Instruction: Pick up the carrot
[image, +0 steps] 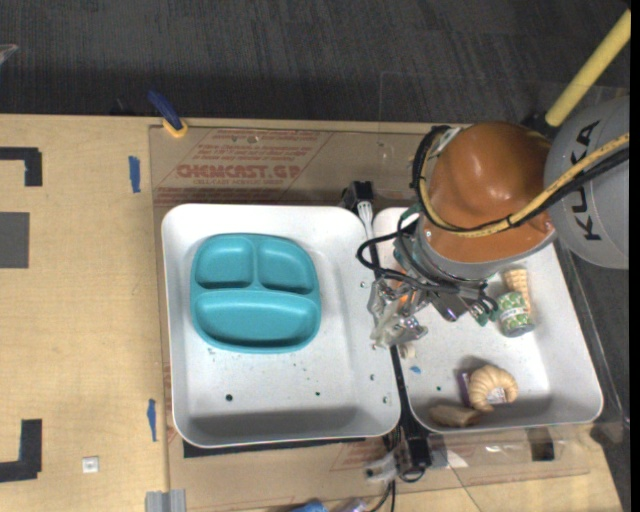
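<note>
Seemingly the carrot (515, 298), pale with a green end, is lying untouched at the far right of the right bin (562, 352), so the pick is not yet begun. The gripper (398, 325) is hanging left of it over the bins' divide; I cannot tell how wide its jaws are standing. The arm (592, 200) is showing "KUKA".

We have one fixed camera above the bench (80, 300), looking down at a slant. It takes in both white bins: the left bin (190, 400) in full, the right bin (570, 390) partly covered by the arm (490, 190), which enters from the right and stands nearest the lens. The bench's far edge runs along the top.
</note>
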